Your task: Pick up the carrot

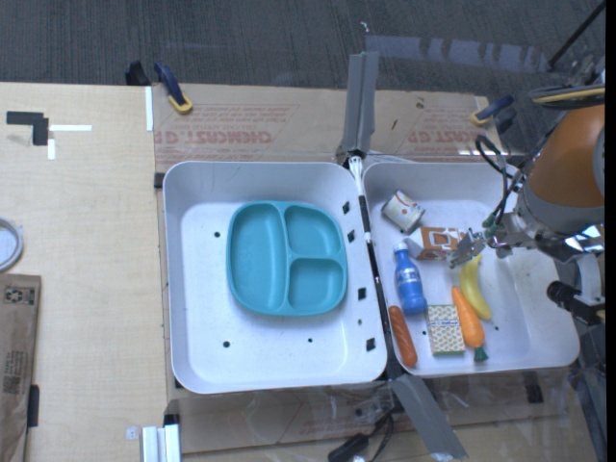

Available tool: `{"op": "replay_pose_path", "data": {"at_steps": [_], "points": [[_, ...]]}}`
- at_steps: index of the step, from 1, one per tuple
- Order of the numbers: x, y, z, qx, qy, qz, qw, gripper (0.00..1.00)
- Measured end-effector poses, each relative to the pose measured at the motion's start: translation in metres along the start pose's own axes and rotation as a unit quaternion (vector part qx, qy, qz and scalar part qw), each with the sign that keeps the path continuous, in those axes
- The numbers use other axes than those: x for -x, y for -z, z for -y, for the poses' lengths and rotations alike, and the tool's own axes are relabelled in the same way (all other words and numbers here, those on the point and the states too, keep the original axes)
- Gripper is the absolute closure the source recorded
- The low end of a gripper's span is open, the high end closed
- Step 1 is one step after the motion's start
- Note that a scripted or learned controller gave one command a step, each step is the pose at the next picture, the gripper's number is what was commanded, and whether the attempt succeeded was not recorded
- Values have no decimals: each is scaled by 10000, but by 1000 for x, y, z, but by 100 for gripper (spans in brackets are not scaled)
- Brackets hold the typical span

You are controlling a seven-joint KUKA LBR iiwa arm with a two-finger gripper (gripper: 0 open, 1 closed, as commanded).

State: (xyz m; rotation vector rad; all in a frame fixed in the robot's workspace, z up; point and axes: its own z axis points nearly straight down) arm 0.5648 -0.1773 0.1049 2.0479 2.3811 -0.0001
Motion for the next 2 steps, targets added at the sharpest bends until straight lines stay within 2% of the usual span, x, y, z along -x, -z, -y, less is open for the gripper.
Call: {"op": "replay_pose_path", "data": {"at_steps": [1, 2], "points": [[10, -14, 48, -10, -217, -5, 9998, 0], [2, 5, 81, -15, -1223, -11, 9925, 0]]}}
